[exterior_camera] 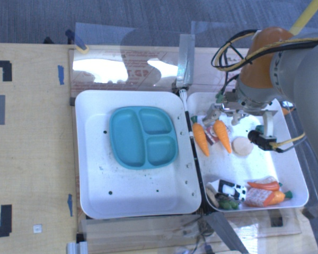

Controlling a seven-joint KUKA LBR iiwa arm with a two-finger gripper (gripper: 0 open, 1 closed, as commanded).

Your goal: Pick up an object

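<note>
The right white bin (286, 165) holds two orange carrots side by side, one (200, 137) near the bin's left wall and one (221, 135) just right of it. A pale round egg-like piece (242, 146) lies right of them. My gripper (223, 116) hangs over the upper ends of the carrots at the bin's top left. It looks open, with nothing held between its fingers. The grey arm with its orange band (265, 57) comes in from the upper right.
The left white bin (95, 184) carries a teal divided plate (144, 136). Along the right bin's front edge lie a black-and-white toy (230, 190), a red-and-orange pile of food toys (264, 192) and something green (229, 205). A yellow cable (289, 141) loops off the wrist.
</note>
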